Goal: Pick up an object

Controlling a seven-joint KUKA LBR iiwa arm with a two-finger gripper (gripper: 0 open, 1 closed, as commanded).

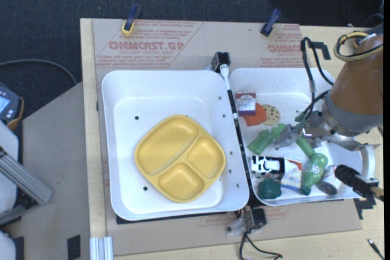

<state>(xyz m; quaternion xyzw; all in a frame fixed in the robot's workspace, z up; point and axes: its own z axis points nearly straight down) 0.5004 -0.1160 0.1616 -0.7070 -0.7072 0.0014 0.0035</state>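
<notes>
A bench [183,39] on dark carpet bears two white bins: the left bin [122,94] holds a yellow divided plate [180,157], the right bin [268,79] a clutter of small objects. The gripper [291,136] sits low among them, just beside a green block [266,139]. Whether it grips anything I cannot tell; nothing looks lifted, so the pick seems unfinished.

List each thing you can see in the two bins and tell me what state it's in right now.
Yellow divided plate: right way up in the left bin, compartments bare.
Small red and white box: lying flat at the back of the right bin.
Green bottle: on its side.
Green block: lying tilted beside the gripper.
Gripper: low in the right bin, among the clutter.
</notes>
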